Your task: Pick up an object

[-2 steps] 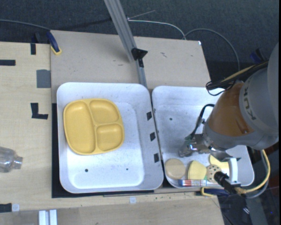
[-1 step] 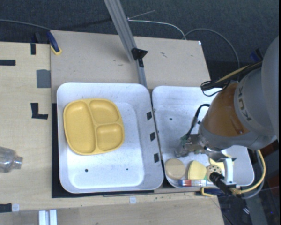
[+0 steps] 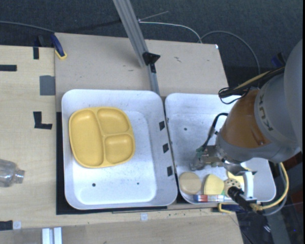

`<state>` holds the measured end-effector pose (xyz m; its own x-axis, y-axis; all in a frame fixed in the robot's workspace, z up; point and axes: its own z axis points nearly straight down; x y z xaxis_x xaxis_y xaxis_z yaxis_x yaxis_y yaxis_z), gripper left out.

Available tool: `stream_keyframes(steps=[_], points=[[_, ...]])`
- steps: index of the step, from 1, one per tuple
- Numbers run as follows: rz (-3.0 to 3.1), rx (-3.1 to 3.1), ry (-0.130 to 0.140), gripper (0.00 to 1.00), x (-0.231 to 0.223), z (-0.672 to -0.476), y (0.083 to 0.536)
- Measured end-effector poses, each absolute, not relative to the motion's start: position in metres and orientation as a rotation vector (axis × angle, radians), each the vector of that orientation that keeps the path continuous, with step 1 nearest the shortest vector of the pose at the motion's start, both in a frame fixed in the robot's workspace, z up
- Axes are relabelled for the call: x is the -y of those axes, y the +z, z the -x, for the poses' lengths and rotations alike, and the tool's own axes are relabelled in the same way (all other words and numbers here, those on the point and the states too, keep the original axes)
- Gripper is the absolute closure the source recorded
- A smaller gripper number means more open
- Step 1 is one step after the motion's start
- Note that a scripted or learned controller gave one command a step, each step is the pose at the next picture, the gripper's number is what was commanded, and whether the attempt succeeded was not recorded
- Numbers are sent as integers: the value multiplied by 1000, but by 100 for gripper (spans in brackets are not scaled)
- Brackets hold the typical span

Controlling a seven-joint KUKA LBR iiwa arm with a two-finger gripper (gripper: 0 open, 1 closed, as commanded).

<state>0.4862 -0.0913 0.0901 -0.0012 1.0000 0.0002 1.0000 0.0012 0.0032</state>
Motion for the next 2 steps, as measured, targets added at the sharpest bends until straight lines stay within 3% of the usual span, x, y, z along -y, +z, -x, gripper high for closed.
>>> stream_keyframes(steps=[2], points=[[-2221, -2220, 3, 100, 91, -486, 90]])
